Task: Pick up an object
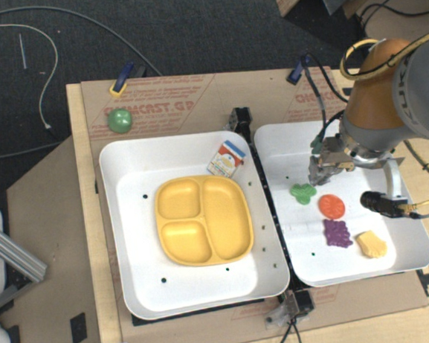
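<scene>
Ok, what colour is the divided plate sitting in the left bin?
Yellow. The divided plate shows plainly in the camera view, inside the left bin.

You can't read the gripper (321, 174) fingers here, too small and dark; the arm (398, 91) runs off the right edge.

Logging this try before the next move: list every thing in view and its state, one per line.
pincer: low over the right bin, just above the green toy
green toy: flat on the right bin floor
orange toy: lying loose
purple grapes: lying loose
yellow piece: lying loose
yellow tray: flat in the left bin
small carton: tilted against the tray's far edge
green ball: on the bench
</scene>
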You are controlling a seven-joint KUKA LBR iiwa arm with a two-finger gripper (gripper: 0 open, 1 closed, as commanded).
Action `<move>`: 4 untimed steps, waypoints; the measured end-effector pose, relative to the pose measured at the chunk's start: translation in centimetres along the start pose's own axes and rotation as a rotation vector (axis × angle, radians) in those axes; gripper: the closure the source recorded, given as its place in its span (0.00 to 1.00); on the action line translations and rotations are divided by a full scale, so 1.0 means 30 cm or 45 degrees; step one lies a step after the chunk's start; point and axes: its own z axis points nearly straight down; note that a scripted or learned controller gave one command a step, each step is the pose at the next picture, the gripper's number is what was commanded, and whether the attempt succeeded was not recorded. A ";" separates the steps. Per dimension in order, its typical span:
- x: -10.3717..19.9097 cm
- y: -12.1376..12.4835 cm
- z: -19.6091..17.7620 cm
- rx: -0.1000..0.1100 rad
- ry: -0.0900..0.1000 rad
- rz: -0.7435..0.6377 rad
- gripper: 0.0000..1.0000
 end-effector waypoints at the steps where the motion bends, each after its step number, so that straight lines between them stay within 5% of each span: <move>1: -0.025 0.014 -0.158 -0.008 -0.004 0.000 1.00; 3: -0.003 0.036 -0.491 -0.007 -0.003 -0.003 1.00; 4: 0.175 0.010 -0.501 0.001 0.000 -0.006 1.00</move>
